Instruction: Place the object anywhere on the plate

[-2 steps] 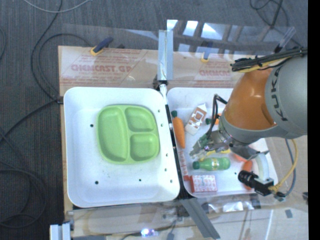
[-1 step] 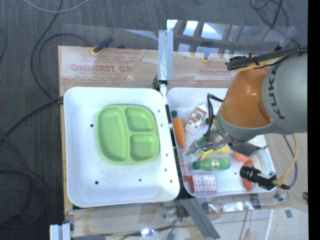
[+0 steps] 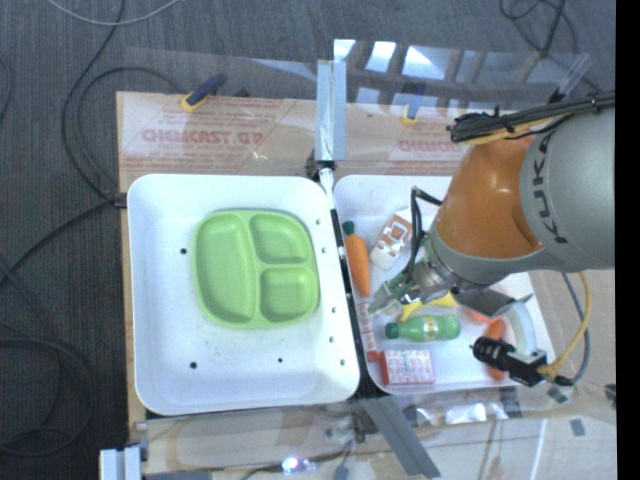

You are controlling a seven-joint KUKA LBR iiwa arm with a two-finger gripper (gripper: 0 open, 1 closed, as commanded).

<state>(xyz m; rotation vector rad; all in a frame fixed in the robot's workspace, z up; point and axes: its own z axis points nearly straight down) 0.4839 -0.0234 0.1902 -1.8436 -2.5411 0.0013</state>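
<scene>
We are reaching into the right bin (image 3: 352, 196), where the green bottle (image 3: 424, 328) is lying just under our gripper (image 3: 400, 293). We cannot tell its jaw state. The green plate (image 3: 256, 268) is waiting unloaded; pick and placement remain.
</scene>
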